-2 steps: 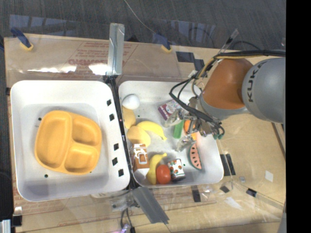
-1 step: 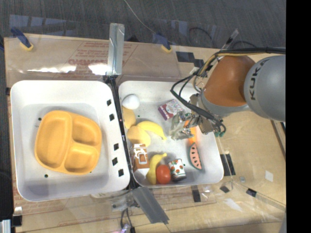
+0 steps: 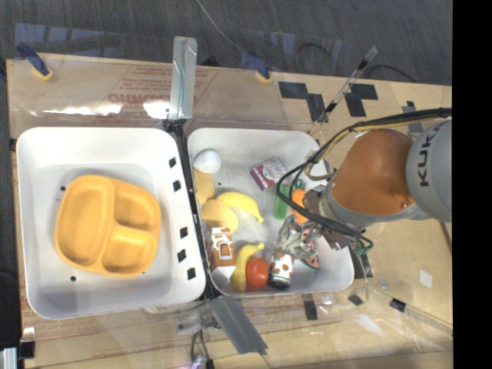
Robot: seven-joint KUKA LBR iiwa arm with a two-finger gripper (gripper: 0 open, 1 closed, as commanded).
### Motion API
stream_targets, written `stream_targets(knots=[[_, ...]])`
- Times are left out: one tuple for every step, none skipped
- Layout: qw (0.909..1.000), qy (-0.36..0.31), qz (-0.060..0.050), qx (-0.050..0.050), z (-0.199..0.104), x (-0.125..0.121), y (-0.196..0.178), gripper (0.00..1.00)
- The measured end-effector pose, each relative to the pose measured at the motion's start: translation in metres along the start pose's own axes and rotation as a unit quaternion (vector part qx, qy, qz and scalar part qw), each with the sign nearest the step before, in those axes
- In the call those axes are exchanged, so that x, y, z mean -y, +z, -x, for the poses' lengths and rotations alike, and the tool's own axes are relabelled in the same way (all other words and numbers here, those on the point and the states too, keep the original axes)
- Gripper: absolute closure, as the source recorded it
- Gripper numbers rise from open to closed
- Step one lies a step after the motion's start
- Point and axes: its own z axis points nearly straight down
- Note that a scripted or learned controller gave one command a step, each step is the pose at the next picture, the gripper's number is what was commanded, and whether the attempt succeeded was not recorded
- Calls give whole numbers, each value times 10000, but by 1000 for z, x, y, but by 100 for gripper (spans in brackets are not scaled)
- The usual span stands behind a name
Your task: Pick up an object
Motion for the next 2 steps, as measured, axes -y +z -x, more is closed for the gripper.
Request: stream_targets(knots=[[9990, -453, 24, 17, 34, -70, 0, 100], [10000, -14, 9, -14, 54, -31, -127, 100]])
